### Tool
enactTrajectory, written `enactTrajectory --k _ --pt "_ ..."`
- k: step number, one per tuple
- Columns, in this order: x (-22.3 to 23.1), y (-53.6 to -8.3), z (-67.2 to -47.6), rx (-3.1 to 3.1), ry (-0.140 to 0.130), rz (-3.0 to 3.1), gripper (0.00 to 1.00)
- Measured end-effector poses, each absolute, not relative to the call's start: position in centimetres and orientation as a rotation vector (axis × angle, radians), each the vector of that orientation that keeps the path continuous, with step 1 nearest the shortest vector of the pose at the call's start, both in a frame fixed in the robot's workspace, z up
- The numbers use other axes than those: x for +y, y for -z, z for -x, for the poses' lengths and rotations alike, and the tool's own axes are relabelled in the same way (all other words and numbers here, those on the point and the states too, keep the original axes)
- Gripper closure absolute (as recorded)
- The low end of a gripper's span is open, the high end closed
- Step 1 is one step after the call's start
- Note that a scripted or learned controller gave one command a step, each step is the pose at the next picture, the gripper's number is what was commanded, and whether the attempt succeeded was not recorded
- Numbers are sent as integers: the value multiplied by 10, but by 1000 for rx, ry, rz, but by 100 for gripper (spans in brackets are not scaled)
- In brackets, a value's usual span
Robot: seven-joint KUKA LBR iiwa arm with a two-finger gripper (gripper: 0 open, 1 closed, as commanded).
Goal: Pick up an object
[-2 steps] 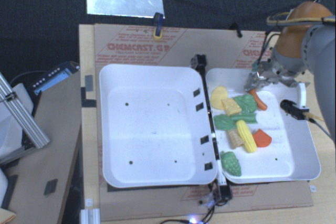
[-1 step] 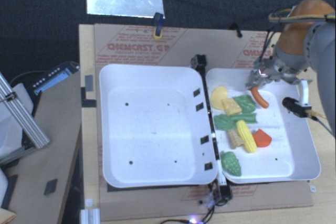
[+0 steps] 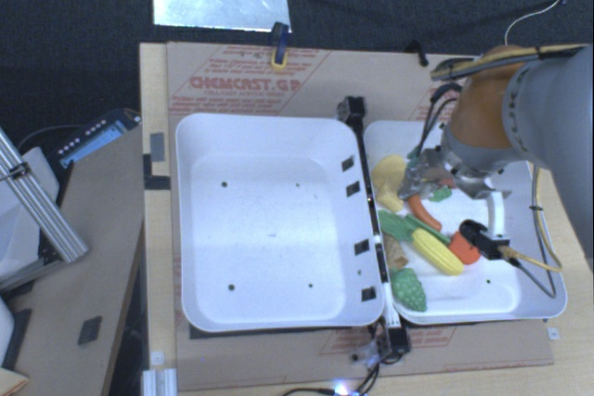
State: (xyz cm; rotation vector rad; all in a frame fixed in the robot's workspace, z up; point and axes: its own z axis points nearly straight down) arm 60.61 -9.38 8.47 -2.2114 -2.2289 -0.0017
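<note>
The right bin (image 3: 520,300) holds several toy foods: a pale yellow piece (image 3: 388,173) at its left wall, an orange carrot (image 3: 425,212), a yellow corn cob (image 3: 436,250), a green leafy piece (image 3: 408,289) and a red-orange piece (image 3: 464,248). My gripper (image 3: 417,182) hangs low over the upper left part of this bin, between the pale yellow piece and the carrot. Its fingertips sit among the toys and the wrist covers them from above.
The left bin (image 3: 269,218) lies beside the right one, with black clips (image 3: 354,190) along the shared wall. A black cable (image 3: 534,260) trails across the right bin's right side. Cardboard (image 3: 241,83) lies under both bins.
</note>
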Motion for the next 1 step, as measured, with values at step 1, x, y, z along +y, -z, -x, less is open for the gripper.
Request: enactTrajectory --k 1 --pt "-35 -193 -674 -2243 20 2216 100"
